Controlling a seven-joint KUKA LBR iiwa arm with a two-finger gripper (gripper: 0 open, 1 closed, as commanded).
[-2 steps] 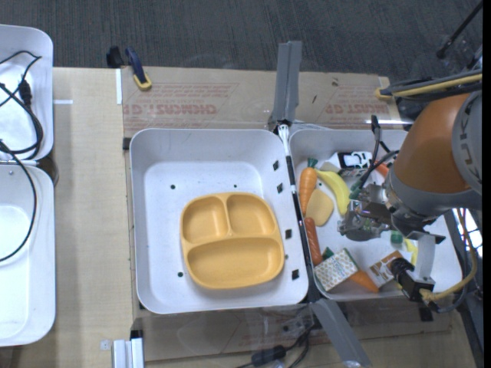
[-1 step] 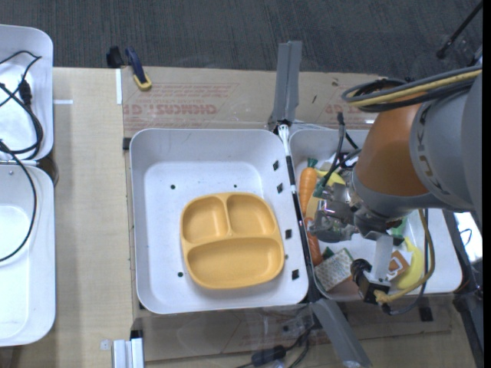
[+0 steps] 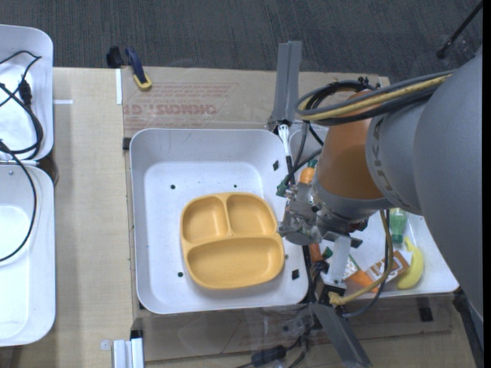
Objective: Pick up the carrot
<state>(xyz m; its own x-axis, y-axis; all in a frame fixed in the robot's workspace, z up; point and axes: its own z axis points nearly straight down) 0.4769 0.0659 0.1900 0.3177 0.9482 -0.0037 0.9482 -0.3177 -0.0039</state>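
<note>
- From my feed I see dark grey carpeted floor (image 3: 230, 18) running across the top of the view.
- Below it sits the bench, topped with a brown cardboard sheet (image 3: 180, 102) that carries faint red reversed lettering.
- A blue-and-yellow clamp (image 3: 136, 67) grips the cardboard's far edge.
- At the far left stands a white table or unit (image 3: 19, 228) with rounded corners, and black cables (image 3: 19, 106) loop over it.
- Lighting looks even and diffuse to me, with soft shadows.
</note>
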